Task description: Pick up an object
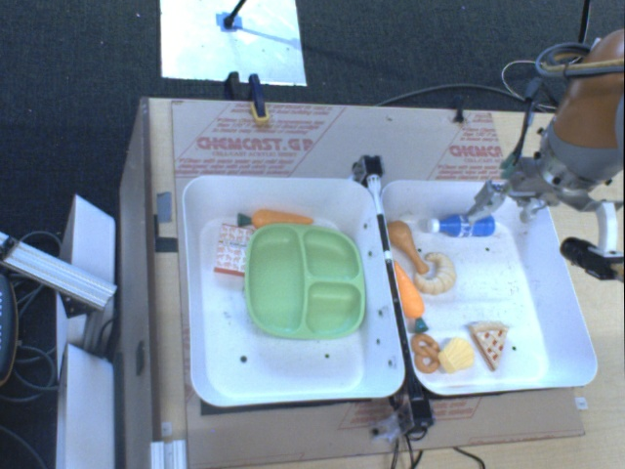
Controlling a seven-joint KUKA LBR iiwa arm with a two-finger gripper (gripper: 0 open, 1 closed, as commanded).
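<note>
White right bin point(562, 291), blue bottle point(463, 226) just below-left of gripper point(508, 199)

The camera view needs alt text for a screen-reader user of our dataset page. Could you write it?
A grey robot arm reaches in from the right above the right bin, near a blue bottle lying among toy foods. The left bin holds a green divided plate, a carrot and a small card.

The two-finger metal gripper point(506, 195) hovers at the right white bin's point(557, 291) far edge; a blue plastic bottle point(461, 226) lies just left of it.
</note>
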